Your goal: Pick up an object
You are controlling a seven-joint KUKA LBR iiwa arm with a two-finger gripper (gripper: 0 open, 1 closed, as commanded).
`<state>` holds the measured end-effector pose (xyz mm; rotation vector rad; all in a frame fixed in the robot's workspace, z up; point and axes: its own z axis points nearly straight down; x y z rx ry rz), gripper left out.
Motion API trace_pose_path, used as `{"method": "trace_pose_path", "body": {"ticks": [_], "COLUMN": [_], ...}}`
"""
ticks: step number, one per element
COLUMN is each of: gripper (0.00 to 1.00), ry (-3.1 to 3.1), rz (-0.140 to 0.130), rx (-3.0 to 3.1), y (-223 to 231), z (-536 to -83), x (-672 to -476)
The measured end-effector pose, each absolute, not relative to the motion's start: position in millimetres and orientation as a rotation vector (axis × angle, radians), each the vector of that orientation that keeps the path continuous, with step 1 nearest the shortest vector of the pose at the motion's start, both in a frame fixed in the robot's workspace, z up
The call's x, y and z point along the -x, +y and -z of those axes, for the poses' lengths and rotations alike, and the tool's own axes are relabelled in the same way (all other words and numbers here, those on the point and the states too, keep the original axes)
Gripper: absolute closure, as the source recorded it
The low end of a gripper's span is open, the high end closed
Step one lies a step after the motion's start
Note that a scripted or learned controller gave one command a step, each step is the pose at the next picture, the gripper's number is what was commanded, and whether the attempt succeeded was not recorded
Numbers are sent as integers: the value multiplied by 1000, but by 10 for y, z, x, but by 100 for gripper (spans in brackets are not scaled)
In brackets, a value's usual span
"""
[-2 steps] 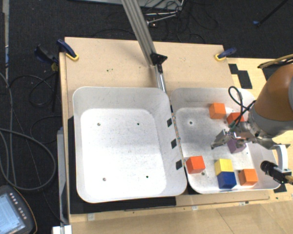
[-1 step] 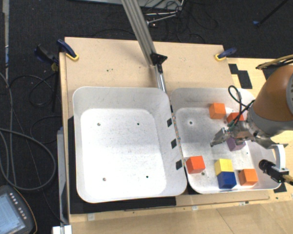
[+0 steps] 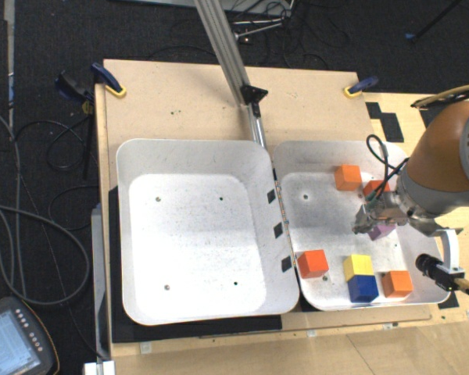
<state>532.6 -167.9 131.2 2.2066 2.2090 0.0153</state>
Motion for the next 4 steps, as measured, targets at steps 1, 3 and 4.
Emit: {"method": "trace_pose_path", "body": {"ticks": [1, 3, 4], "gripper": [100, 100, 100], "ry": [2220, 2219, 2229], "rz": [-3, -5, -4], "rx": [-2216, -2212, -2212], "y": [-1718, -1790, -1314], "z": [-1743, -2728, -2755], "x": [-5339, -5368, -5543]}}
